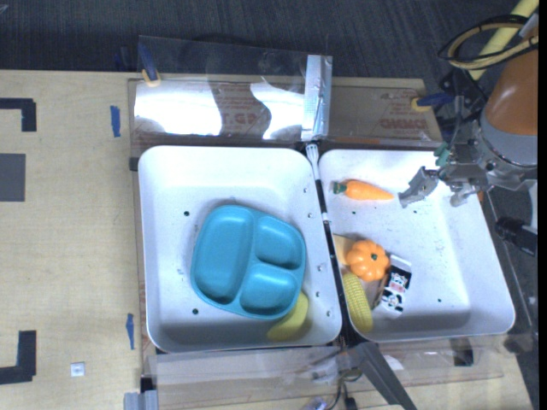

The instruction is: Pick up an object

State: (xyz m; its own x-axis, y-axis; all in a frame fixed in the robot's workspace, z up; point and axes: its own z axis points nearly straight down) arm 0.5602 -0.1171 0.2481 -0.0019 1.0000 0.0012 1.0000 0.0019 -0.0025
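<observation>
The orange plastic carrot (pixel 363 191) with a green top is the thing we see nearest the gripper (pixel 438 191). It lies flat on the floor of the shallow white right bin (pixel 444 263), up near that bin's far wall and close to its left wall. Its green end points at the left wall. The gripper hangs over the same bin, near the far wall too, but more to the middle, just beside the carrot's thin end. We see its two grey fingers (pixel 416 187) apart, with nothing between them, and they do not touch the carrot. The grey arm with the orange band (pixel 515 101) comes in over the right bin's far right corner. Lower down in the right bin, against its left wall, sits a small round orange toy pumpkin (pixel 367 260). A yellow toy corn cob (pixel 358 302) lies just past it, in the bin's near left corner, along the left wall. A little black and white carton (pixel 395 287) lies beside the pumpkin, a bit more toward the middle of the bin. The shallow white left bin (pixel 162 229) sits right against the right bin's left wall. In it lies a big blue plastic plate with three parts (pixel 248 261). A yellow lump (pixel 291 321) peeks out from under the plate's edge, close to the right bin's near left corner. We cannot tell what the lump is.
</observation>
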